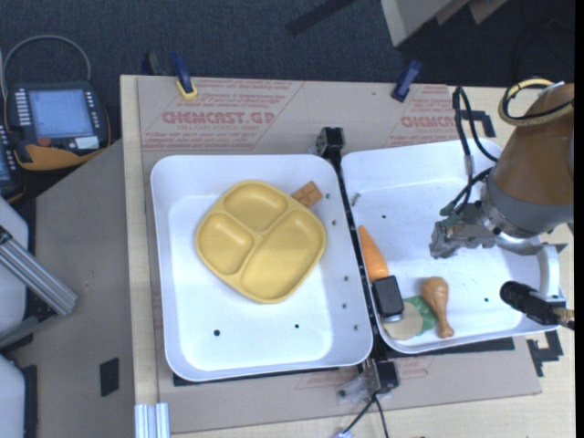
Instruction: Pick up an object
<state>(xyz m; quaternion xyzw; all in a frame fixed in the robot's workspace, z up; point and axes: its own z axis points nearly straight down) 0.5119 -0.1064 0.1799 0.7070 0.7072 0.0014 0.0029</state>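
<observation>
Now the step: the grey arm reaches in from the right, and its gripper (450,237) hangs over the right bin (411,167), not yet on any toy.
Pincer: dark and small in the picture; I cannot tell how wide it is, and nothing shows in it.
Things to pick: a toy carrot (372,254), a black block (388,297) and a toy drumstick (438,303) lie at the lower middle of the frame, left of and below the gripper.
Other bin: a yellow divided plate (261,241) lies at the centre left.
Next move: I think it must slide over one toy, then go down.

Slanted overhead view of both bins (173,272)
</observation>
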